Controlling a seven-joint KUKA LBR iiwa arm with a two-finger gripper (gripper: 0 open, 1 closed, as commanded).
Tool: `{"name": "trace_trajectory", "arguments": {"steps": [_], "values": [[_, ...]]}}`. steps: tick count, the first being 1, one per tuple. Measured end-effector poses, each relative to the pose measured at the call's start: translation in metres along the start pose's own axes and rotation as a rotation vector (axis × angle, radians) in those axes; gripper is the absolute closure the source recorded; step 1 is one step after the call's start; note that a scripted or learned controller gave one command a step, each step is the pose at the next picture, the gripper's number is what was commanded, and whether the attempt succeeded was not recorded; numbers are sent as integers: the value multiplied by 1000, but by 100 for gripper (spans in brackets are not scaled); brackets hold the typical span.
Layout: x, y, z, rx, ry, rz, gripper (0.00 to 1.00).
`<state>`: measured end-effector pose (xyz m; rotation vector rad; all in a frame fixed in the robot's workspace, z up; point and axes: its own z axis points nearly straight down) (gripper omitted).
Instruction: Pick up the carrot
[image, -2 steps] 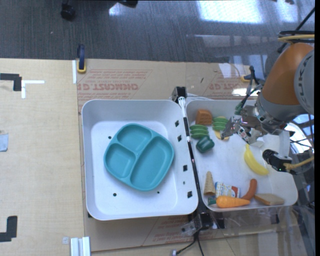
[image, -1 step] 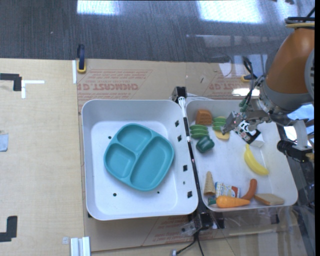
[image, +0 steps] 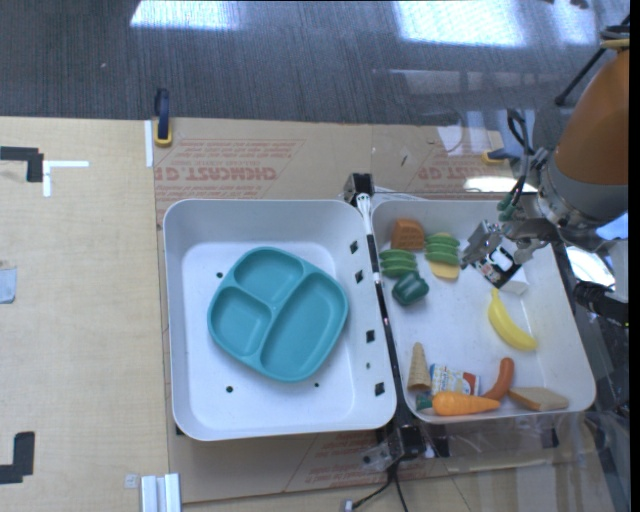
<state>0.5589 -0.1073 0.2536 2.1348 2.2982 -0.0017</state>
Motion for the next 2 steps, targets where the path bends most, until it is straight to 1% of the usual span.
{"name": "trace_trajectory", "arguments": {"steps": [1, 2], "values": [[-32, -29, 15, 4, 2, -26, 0], [12, -54, 23, 8, 3, 348, 0]]}}
